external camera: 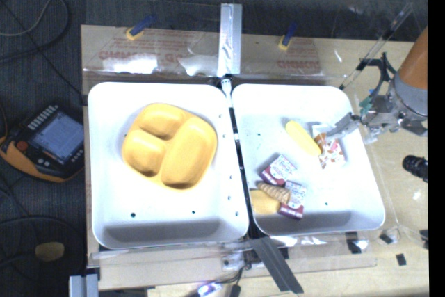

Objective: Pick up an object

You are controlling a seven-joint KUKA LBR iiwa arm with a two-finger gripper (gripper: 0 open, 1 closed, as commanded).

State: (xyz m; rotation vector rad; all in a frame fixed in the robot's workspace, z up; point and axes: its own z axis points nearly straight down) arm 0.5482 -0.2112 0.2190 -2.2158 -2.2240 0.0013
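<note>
Camera view: grey arm [411, 90] with orange band reaching in low from the right, wrist just past the right bin's [361, 209] right rim, gripper [345, 123] stretched over that rim toward the yellow oblong piece [302, 138]. Cannot tell the gripper's state. Inside the right bin: small red-and-white packet [332, 151] just beside the gripper tip, more packets [286, 181] and a cone-like toy [272, 192] nearer the front wall; large yellow bread-like lump [169, 145] in the left bin [104, 219]

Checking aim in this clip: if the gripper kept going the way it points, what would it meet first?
Probably the small red-and-white packet, beside the yellow oblong piece; the gripper points left into the right bin. Height unclear.
</note>
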